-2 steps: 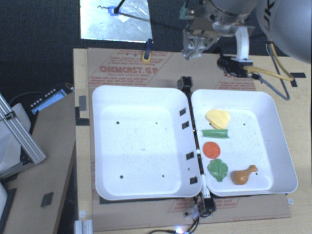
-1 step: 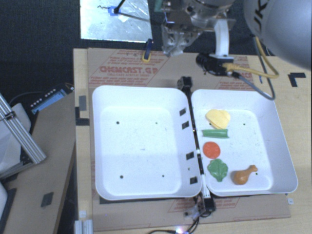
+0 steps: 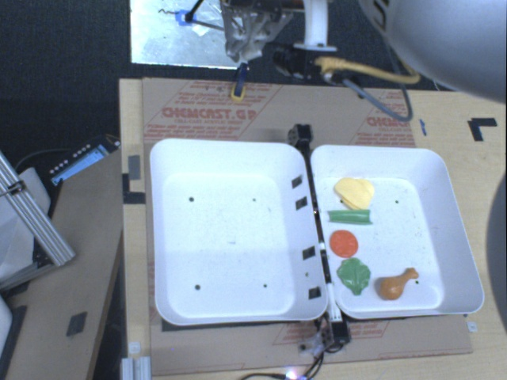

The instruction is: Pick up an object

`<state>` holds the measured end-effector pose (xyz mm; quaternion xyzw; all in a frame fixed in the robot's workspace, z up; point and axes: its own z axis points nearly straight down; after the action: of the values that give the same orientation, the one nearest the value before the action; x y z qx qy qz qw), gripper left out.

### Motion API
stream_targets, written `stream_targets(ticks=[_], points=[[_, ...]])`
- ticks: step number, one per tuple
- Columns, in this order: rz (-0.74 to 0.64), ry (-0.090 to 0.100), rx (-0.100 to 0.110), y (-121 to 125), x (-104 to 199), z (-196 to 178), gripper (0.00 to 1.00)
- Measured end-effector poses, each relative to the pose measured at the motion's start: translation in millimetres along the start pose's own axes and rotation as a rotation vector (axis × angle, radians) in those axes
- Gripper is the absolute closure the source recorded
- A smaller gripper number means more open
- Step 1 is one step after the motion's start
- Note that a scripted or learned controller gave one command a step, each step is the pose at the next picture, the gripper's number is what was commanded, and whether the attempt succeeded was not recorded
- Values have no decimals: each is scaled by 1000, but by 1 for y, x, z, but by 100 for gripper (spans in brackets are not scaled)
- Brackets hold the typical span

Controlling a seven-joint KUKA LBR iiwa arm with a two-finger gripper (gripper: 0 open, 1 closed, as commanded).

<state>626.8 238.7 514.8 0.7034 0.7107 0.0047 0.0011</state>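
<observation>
- The gripper (image 3: pixel 247 42) hangs at the top of the view, past the far edge of the desk (image 3: pixel 87 236); whether it is released or clenched cannot be told.
- The right bin (image 3: pixel 451 212) holds five toys in a loose column: a yellow piece (image 3: pixel 353 191), a green bean (image 3: pixel 349 217) lying left-right, a red disc (image 3: pixel 344 244), a green broccoli (image 3: pixel 354 275), and a brown drumstick (image 3: pixel 396 283) with its bone end pointing up-right.
- The left bin (image 3: pixel 230 236) sits beside it.
- The brown board (image 3: pixel 206 109) under the bins reads "CHEMCAST" in red.
- Dark floor surrounds the desk.
</observation>
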Motion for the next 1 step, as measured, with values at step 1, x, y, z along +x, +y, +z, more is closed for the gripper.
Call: stream_targets(ticks=[1], points=[[5,-3,5,-25,-4,-22,100]])
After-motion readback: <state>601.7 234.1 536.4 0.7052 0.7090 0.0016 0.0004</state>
